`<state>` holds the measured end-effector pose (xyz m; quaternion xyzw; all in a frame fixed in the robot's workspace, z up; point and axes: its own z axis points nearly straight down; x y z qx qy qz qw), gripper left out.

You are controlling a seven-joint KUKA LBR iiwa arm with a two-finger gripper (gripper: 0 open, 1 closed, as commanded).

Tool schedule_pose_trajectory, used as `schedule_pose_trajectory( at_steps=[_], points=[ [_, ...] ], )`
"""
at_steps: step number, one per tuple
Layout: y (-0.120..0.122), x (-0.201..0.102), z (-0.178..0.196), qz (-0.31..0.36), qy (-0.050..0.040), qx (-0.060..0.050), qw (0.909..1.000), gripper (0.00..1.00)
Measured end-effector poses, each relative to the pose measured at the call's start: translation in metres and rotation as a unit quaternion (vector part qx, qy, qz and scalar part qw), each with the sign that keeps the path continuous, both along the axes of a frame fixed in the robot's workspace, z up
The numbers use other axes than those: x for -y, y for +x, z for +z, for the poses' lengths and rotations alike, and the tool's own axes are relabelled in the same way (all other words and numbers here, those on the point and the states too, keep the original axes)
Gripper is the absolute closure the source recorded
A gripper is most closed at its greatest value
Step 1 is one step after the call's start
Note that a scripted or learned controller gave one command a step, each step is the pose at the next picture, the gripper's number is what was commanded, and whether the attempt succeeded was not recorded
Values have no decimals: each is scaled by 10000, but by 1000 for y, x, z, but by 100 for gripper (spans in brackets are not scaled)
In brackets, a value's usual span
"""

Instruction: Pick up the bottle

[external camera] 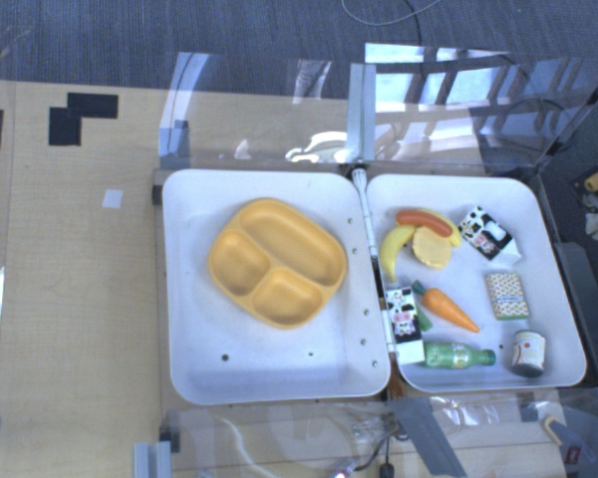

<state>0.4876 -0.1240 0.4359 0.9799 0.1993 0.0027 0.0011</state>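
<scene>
Green bottle (458,356) lying on its side in the right bin (548,217), close along the near wall, between a cow-print carton (405,319) and a small can (527,352), just beside a carrot (448,310). Yellow divided plate (276,261) in the left bin (194,347).

A tan tabletop (70,267) carries two shallow white bins; left bin (194,366) touching right bin (538,217).

The small green plastic bottle (457,356) with a white cap lay on its side near the front edge of the right white bin (553,257), its cap pointing right.
</scene>
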Motion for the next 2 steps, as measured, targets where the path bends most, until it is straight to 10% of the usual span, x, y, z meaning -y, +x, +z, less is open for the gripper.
schedule_pose_trajectory(
  at_steps=[1,2],
  points=[
    [0,0,0,4,-1,-1,10000,0],
    [31,-43,-1,-36,2,-9,10000,0]
  ],
)
